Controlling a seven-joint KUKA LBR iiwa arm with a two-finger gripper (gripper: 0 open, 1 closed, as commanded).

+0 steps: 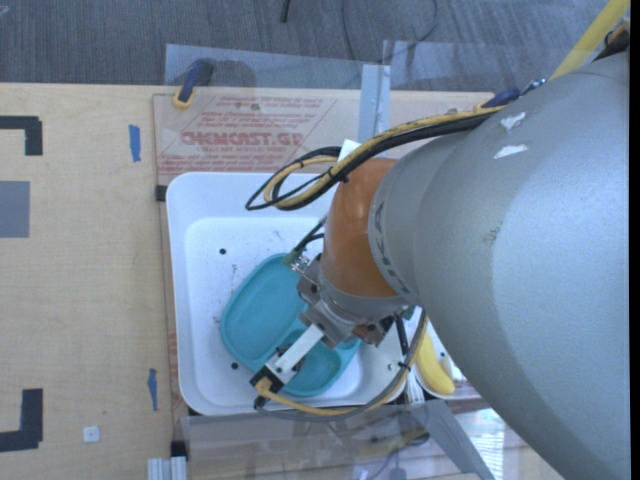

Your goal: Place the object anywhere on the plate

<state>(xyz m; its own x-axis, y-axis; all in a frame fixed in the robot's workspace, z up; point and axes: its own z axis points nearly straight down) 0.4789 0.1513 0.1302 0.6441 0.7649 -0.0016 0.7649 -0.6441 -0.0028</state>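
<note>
**Yellow object off the plate, gripper low over it**

The yellow object (436,364) lies beyond the right rim of the white bin (192,268), close under the arm (520,268). Only a curved strip of it shows, so its kind cannot be told. It is apart from the plate (252,313) and does not touch it.

The plate is teal with a raised rim. It lies flat in the lower middle of the bin, and its right part is covered by the robot.

The gripper (332,318) hangs over the plate's right side, pointing down toward the lower left. The wrist hides its tip, so whether it is open or shut cannot be told, nor whether it has hold of anything.

Above the wrist sits the orange band (352,230). Yellow and black cables (300,180) loop from it over the bin's upper rim. The grey arm fills the view's right half.

A few dark specks dot the bin's floor. The bin rests on a pale wooden bench (80,268) with strips of blue tape (134,142) and black marks (24,133). Behind the bin lies a clear sheet (240,128) with red lettering, and a yellow clamp (190,83) sits at its upper left corner. Grey carpet (120,18) runs along the top.
</note>
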